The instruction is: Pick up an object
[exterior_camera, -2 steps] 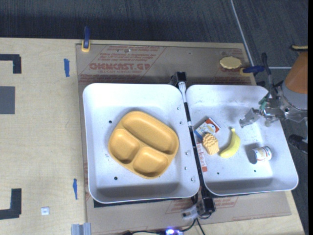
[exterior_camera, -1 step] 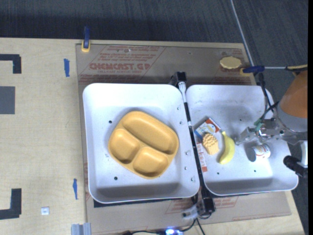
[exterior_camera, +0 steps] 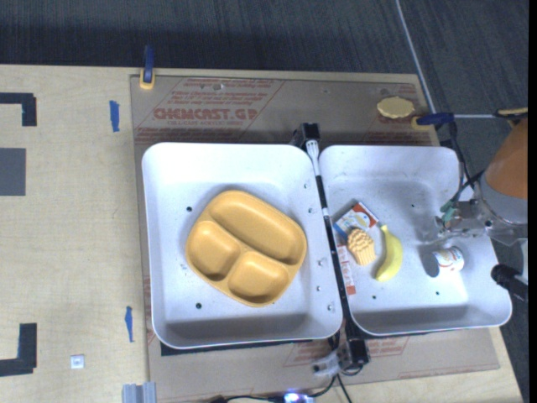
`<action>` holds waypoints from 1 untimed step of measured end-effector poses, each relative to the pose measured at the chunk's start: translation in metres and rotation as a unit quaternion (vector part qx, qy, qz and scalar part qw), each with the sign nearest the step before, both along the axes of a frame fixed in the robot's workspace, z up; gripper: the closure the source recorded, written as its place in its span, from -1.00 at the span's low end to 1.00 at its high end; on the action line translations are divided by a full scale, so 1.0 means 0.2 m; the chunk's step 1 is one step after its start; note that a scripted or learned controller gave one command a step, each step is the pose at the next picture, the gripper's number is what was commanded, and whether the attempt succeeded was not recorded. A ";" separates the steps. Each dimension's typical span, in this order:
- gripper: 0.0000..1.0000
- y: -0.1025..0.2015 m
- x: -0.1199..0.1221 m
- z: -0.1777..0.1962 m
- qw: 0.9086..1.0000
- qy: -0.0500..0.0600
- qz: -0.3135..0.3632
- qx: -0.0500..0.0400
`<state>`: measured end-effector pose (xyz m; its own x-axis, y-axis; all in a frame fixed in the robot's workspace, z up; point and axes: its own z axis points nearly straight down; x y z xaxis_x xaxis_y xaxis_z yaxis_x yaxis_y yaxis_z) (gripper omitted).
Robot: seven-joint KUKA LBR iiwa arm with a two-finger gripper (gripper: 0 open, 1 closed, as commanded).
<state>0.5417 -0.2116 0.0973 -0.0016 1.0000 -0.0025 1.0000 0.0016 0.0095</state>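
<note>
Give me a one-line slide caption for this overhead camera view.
Gripper low in right bin near banana and small white object; yellow divided tray in left bin.

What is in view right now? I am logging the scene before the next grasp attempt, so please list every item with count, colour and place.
bins: two, white, side by side on the bench
divided tray: one, yellow, three compartments, middle of the left bin
banana: one, yellow, right bin, left of centre
waffle-like toy: one, tan, right bin, just left of the banana
small packet: one, red and white, right bin, partly under the waffle-like toy
small round object: one, white with a red mark, right bin, under the gripper
round disc: one, tan, on the board behind the right bin
arm: one, grey with an orange band, at the right edge
gripper: one, over the right bin's right side
</note>
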 end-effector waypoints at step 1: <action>-1.00 0.01 0.00 0.00 1.000 0.001 0.001 0.001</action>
